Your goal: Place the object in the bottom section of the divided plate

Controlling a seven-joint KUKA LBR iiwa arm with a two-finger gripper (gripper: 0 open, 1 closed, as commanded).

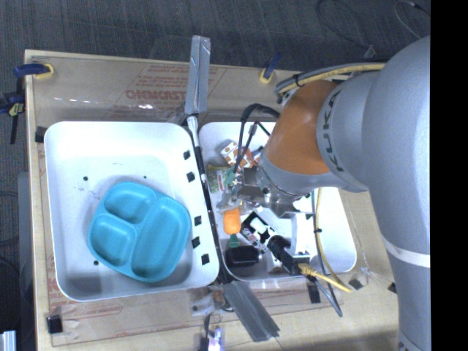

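1. Over the right bin [333, 229], the claw [240, 194] sits low among clutter, mostly hidden under the wrist of the arm [307, 134]. Whether it is wide, narrow or holding anything cannot be told.
2. An orange piece [231, 221] lies just beside the claw, toward the view's lower edge. A black thing [241, 256] lies beyond it, and wrapped bits [228, 152] lie on the claw's far side. The object to move is probably one of these, the orange piece being nearest. Nothing shows it gripped.
3. The step in hand looks like the pick. Done well, the claw takes one item only, centred, and lifts straight up before any sideways travel, so neighbours are not dragged along.
4. These items crowd toward the bin's left wall, leaving little room on that side. Coming from above suits better than coming from the side.
5. Between the bins the rims [199, 196] meet, studded with black clips. Any load must rise clear of them when crossing.
6. The left bin [73, 159] holds the blue plate [110, 234], lying flat with white floor showing all round it, so there is room to descend.
7. The bottom section is judged to be the large one reaching the plate's lower edge [164, 232], the section nearest the rims. A low release there should keep the item from hopping a ridge.
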